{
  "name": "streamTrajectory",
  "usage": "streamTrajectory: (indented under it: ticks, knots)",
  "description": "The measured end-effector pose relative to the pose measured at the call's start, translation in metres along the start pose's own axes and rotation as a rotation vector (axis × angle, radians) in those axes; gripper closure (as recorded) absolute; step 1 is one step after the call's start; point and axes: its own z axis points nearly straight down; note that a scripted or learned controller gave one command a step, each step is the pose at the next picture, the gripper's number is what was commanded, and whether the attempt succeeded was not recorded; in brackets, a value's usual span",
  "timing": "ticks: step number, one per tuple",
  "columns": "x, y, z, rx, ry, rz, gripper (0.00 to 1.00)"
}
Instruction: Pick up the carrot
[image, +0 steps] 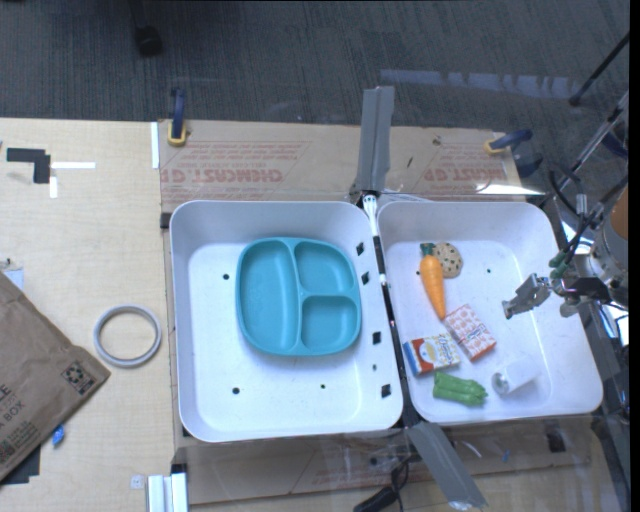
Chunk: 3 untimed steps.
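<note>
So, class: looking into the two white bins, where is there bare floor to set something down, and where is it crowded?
Left bin: bare floor rings the blue divided plate, widest along the near wall. Right bin: free strip between the carrot and the gripper, and along the far wall. Crowded: the near-middle cluster of cookie, two small cartons, green vegetable and white piece.

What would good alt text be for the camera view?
An orange carrot lies in the right white bin beside a cookie, two small cartons and a green item, the gripper poised to its right; the left bin holds a blue divided plate.
</note>
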Motion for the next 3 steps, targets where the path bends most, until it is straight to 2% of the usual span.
streamTrajectory:
  ticks: [1, 2, 3]
  knots:
    - [0.0475, 0.0490, 0.0525, 0.001, 0.000, -0.173, 0.00]
    - [0.0464, 0.0491, 0.0441, 0.002, 0.000, -0.169, 1.00]
    - [0.0464, 0.0491, 0.0440, 0.002, 0.000, -0.170, 0.00]
